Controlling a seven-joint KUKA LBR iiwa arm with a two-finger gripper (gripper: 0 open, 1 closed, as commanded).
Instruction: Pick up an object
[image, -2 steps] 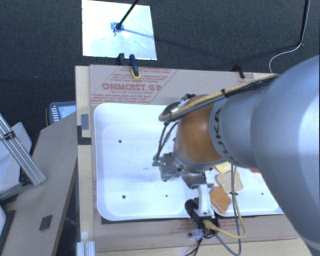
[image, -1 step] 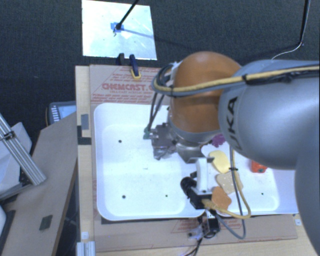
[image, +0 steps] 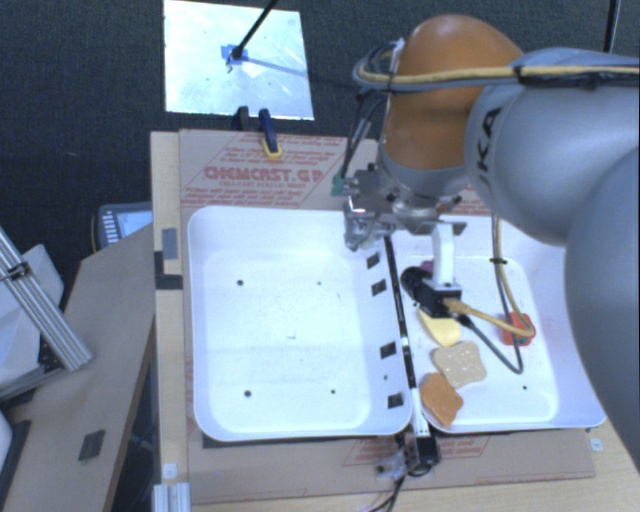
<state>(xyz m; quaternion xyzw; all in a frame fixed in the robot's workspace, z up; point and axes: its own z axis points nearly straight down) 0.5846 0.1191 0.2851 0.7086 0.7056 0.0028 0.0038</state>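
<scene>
Whether the claw is clenched, I cannot tell. Centre it above the flat tan toast-shaped piece, clear of the shallow white bin wall.

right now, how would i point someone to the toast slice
Look in the right-hand white bin, under the grey arm. Along its left wall three food pieces lie in a line. The toast slice is the middle one: pale tan and square, between a yellow wedge and a darker orange-brown lump.

Printed cardboard beneath left bin; blue-yellow clamp on its far edge; shiny plate behind
</scene>
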